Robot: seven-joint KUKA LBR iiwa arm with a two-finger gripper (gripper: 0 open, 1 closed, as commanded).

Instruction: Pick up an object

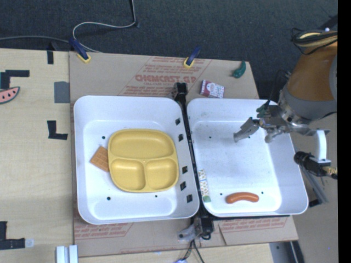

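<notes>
**Approach step: tool above the right bin, nothing gripped**

The table [33,163] carries two white bins. The left bin [88,201] holds a yellow divided plate [143,159] lying over a tan cracker [100,158]. In the right bin [285,193], a sausage [242,198] lies near the front wall. The tool [255,131] hangs open and empty over that bin's back half, well apart from the sausage. Next, it likely needs to travel toward the front wall, line up across the sausage and descend.
</notes>
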